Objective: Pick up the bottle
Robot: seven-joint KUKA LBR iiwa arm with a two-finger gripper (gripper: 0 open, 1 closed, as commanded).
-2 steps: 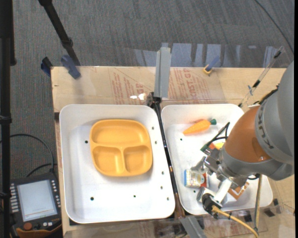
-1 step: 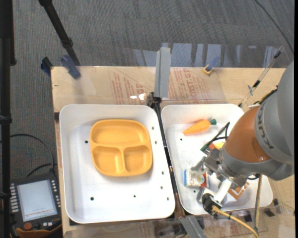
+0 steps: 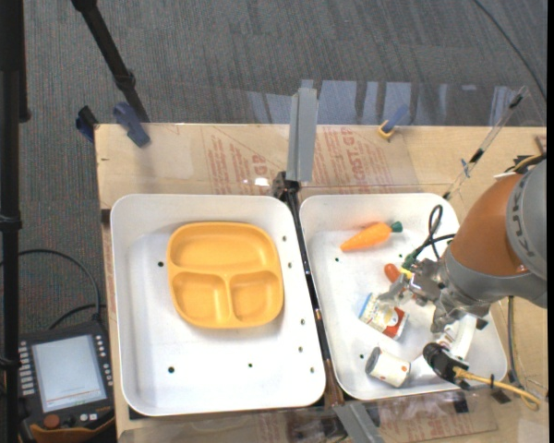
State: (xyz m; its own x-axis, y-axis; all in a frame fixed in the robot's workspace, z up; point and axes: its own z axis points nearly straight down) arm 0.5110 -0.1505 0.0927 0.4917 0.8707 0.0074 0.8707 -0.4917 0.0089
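Scene: two shallow white bins sit side by side on a tabletop (image 3: 203, 160), seen from above at a slant.
Left bin (image 3: 134, 340): holds a yellow divided plate (image 3: 226, 273).
Right bin (image 3: 351, 212): holds an orange carrot toy (image 3: 369, 236), a small orange-red piece (image 3: 391, 271), a small carton with a red and white label (image 3: 383, 314), and a white bottle (image 3: 388, 367).
Bottle: lies on its side near the bin's front edge, long axis running roughly left to right, the darker end to the left.
Arm: grey with an orange band, reaching in from the right.
Gripper (image 3: 448, 335): low over the bin's front right corner; I cannot tell its state.
Key relation: the bottle lies just left of the gripper and a little nearer the front edge, apart from it.
Writing: the carton's label is too small to read; red print on the tabletop is not legible.
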